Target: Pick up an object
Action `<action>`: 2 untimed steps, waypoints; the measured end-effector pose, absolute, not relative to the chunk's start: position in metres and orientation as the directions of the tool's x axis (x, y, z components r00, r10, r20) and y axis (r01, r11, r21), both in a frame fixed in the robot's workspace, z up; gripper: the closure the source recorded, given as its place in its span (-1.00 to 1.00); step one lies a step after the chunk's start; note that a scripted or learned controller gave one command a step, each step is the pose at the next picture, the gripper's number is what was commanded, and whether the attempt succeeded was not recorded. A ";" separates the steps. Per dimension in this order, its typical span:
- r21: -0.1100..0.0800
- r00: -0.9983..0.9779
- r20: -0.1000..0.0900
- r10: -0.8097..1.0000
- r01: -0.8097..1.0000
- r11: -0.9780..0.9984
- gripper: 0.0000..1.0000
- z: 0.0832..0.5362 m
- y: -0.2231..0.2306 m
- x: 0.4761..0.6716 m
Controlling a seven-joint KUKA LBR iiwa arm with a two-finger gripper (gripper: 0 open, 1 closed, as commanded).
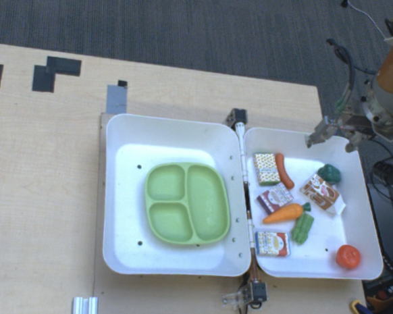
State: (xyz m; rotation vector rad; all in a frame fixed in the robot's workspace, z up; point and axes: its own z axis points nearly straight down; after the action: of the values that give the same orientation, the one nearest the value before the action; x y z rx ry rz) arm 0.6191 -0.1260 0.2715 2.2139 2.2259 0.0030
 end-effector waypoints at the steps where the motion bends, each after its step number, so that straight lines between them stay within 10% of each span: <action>1: -0.001 -0.007 0.001 1.000 1.000 0.007 -1.00 0.113 -0.106 0.632; 2: 0.007 -0.008 0.000 1.000 1.000 0.008 1.00 0.126 -0.106 0.634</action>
State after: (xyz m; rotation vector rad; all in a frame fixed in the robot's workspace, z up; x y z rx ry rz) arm 0.6338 -0.1055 0.1261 2.2094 2.2263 0.0071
